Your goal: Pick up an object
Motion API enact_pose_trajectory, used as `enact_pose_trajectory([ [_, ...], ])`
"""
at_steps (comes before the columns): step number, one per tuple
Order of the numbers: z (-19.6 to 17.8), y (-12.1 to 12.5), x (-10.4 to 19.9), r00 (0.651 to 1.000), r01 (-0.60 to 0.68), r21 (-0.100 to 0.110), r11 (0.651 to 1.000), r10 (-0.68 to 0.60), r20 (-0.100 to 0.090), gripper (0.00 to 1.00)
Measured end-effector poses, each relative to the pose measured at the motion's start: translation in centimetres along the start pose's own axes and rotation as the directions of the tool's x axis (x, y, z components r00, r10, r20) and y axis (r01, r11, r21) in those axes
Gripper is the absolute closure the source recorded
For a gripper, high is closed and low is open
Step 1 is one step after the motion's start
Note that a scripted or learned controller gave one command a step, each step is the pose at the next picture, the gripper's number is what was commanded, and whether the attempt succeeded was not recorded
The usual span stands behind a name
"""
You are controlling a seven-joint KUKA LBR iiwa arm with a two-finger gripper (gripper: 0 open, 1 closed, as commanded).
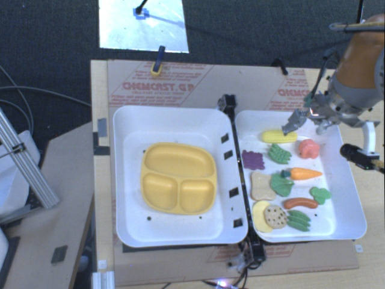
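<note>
Bins, two of them, shallow and white, sit side by side on a bench seen from above at a slant. The left bin (pixel 129 179) holds a yellow plate (pixel 178 177) with three compartments, lying near its middle.

The right bin (pixel 355 218) holds a scatter of toy food. A yellow corn cob (pixel 277 136) lies near the far edge, lengthwise left to right. Just beside it to the right is a pink round piece (pixel 309 148). Below the corn sits a green leafy piece (pixel 279 155), and to its left purple grapes (pixel 253 159). An orange carrot (pixel 305 174) lies across the middle, tip pointing right. A slice of bread (pixel 261 186) touches another green piece (pixel 281 184). Broccoli (pixel 320 194) sits toward the right wall. Nearer the front are a red sausage (pixel 300 203), a green pea pod (pixel 299 220), a speckled cookie (pixel 275 216) and, under it, a pale yellow disc (pixel 259 214).

The arm (pixel 361 59), grey with an orange band, reaches in from the upper right. Its gripper (pixel 294 123) hangs over the far edge of the right bin, tip just above the right end of the corn. Whether it touches the corn cannot be told, nor whether its fingers are apart or together. Nothing is seen held between them.
</note>
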State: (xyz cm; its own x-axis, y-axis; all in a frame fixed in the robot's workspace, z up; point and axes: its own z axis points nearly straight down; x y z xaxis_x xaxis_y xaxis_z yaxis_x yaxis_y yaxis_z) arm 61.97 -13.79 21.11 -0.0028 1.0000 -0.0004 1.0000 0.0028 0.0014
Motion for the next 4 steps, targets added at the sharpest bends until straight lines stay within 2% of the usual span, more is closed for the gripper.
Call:
enact_pose_trajectory([
  [1,9.6,-6.2,-2.4,1.0,-0.006,0.011,1.0,0.006,-0.002,0.0],
  [2,6.5,-13.7,-7.2,1.0,-0.009,0.003,1.0,0.009,0.0,0.0],
  [3,12.8,-11.1,-6.8,1.0,0.001,-0.002,1.0,-0.001,0.002,0.0],
  [4,11.2,-10.9,-7.0,1.0,-0.001,-0.011,1.0,0.001,0.006,1.0],
])
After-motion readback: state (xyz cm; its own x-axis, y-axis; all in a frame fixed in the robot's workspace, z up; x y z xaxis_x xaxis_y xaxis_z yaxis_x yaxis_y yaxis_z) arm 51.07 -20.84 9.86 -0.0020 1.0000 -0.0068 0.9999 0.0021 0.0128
